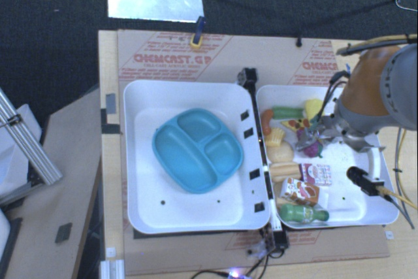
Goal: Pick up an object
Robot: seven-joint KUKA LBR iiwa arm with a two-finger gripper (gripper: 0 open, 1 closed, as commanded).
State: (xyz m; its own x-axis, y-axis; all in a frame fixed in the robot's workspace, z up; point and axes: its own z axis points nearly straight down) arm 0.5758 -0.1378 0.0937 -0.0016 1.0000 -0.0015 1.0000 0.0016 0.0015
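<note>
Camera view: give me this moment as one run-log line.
arm: over right bin | end effector: low among toy food, by purple item | left bin: blue tray

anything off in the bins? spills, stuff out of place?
Nothing spilled or damaged. The blue tray lies askew in the left bin; toy food is jumbled in the right bin, with the gripper down among it.

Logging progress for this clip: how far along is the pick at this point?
Early to midway. Done: the arm has reached over the right bin, and the pincer sits low among the toy food, at a purple item. In hand: nothing I can confirm; the view doesn't show any item between its fingers. Left: securing a grasp and lifting. The blue tray lies alone in the left bin.
</note>
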